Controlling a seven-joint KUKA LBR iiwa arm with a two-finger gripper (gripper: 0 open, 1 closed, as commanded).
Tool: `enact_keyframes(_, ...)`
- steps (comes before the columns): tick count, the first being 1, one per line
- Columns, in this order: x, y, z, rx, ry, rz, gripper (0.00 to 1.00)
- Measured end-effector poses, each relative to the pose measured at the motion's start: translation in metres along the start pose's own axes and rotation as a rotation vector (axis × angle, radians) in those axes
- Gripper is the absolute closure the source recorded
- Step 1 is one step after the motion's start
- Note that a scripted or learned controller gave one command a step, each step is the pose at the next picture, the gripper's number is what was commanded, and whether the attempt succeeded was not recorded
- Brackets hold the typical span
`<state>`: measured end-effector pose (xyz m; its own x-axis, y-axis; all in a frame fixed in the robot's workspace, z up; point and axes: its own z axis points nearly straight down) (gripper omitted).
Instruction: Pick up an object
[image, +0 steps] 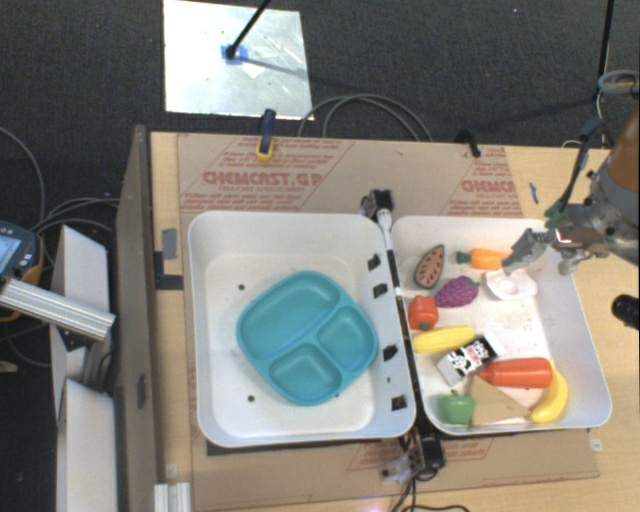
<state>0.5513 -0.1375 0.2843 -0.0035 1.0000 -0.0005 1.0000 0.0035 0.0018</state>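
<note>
Right bin (585, 345) holds toy food: carrot (483, 258) and a small white piece (510, 286) at the far side, purple grapes (456, 292), watermelon slice (430, 265), red pepper (423, 311), corn cob (442, 340), cow-print carton (468, 358), orange-red sausage-like piece (516, 372), banana (551, 397), green apple (457, 408). Gripper (540, 250) sits w/ fingers spread apart, nothing btwn them, just above the white piece and next to the carrot. Left bin (225, 260) has a teal divided plate (307, 336).

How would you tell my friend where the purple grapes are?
Look in the right-hand white bin, the one full of toy food. Near its middle, below the orange carrot and above the red pepper, lie the grapes. They are the only purple thing there.
</note>
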Motion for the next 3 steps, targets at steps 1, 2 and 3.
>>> enact_keyframes(1,0.028,0.033,0.068,0.003,0.001,-0.004,0.00)
enact_keyframes(2,0.035,0.054,0.206,0.003,0.001,-0.003,0.00)
enact_keyframes(3,0.034,0.056,0.188,-0.004,0.000,-0.001,1.00)
